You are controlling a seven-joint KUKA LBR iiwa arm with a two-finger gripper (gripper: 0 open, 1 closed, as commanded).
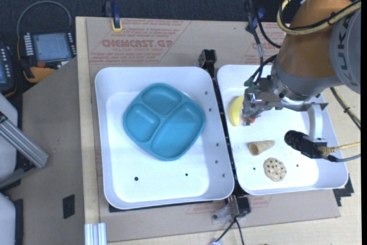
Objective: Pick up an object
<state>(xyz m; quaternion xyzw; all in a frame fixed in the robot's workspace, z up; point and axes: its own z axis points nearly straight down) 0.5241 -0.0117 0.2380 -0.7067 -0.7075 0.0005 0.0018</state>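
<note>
My gripper [248,116] hangs low over the left part of the right bin [304,181], its fingers right beside a yellow lemon-like object [234,110] that lies against the bin's left wall. The fingers touch or nearly touch the yellow object's right side; I cannot make out whether they close on it. In front of the gripper lie a tan cone-shaped piece [261,147] and a round cookie [274,169] on the bin floor.
The left bin [114,181] holds a blue divided plate [164,121]. A black cylindrical part [303,143] on a cable sticks out over the right bin's right side. The grey and orange arm [312,43] covers the bin's far part.
</note>
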